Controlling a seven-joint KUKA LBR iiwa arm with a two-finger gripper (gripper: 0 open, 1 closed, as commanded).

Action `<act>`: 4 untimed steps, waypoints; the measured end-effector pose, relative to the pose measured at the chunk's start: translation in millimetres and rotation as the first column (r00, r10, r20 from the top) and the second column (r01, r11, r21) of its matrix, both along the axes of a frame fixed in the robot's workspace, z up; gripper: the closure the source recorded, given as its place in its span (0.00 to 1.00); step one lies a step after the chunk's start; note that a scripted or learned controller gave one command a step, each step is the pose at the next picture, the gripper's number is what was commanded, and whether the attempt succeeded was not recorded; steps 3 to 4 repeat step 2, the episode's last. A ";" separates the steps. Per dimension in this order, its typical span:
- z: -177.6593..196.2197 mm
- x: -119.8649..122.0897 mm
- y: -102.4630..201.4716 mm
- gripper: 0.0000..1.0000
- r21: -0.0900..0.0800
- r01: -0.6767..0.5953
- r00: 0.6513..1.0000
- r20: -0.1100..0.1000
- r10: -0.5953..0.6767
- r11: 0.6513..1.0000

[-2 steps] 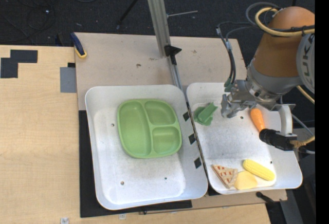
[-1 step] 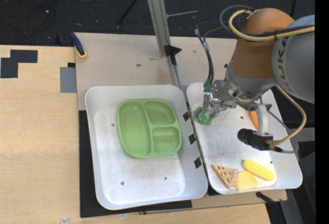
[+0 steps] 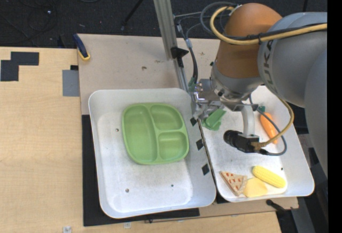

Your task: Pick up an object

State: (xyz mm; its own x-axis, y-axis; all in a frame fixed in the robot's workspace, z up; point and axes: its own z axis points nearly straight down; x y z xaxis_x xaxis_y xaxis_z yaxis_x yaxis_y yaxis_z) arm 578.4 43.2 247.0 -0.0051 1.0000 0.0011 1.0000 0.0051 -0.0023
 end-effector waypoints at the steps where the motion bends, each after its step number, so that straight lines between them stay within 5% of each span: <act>1: -16.8 23.1 55.7 1.00 0.000 -0.001 1.000 0.000 0.001 1.000; 2: -15.9 22.3 52.9 0.00 -0.002 0.003 1.000 -0.001 -0.003 1.000; 4: -15.9 22.3 52.9 0.00 -0.002 0.003 1.000 -0.001 -0.003 1.000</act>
